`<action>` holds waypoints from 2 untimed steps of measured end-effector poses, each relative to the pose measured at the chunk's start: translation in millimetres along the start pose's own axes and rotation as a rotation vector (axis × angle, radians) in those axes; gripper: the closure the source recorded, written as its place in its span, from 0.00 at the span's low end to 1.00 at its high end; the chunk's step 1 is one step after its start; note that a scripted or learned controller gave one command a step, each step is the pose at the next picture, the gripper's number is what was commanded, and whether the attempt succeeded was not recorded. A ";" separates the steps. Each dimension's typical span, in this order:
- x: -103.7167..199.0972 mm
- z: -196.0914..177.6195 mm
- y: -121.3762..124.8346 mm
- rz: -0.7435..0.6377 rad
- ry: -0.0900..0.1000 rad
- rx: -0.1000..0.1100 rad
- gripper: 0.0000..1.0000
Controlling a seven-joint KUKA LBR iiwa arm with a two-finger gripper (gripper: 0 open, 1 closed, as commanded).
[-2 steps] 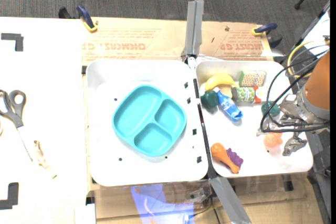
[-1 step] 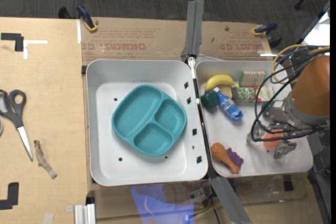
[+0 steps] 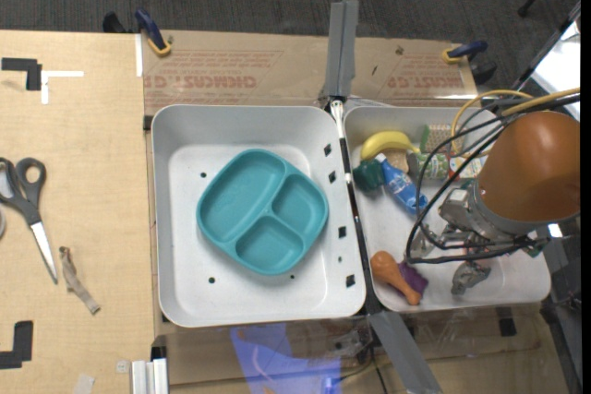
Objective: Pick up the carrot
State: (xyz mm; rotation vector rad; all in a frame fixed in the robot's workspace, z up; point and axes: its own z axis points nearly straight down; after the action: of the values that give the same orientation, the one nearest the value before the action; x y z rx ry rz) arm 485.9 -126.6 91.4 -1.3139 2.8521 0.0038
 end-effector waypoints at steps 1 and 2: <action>-39.3 -0.2 -1.8 -0.063 -0.001 0.001 0.00; 51.7 -2.2 -64.7 0.221 -0.002 0.006 0.00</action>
State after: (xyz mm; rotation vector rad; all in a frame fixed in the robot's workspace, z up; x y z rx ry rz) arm 501.5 -208.0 93.4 -0.9901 2.9754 -0.0028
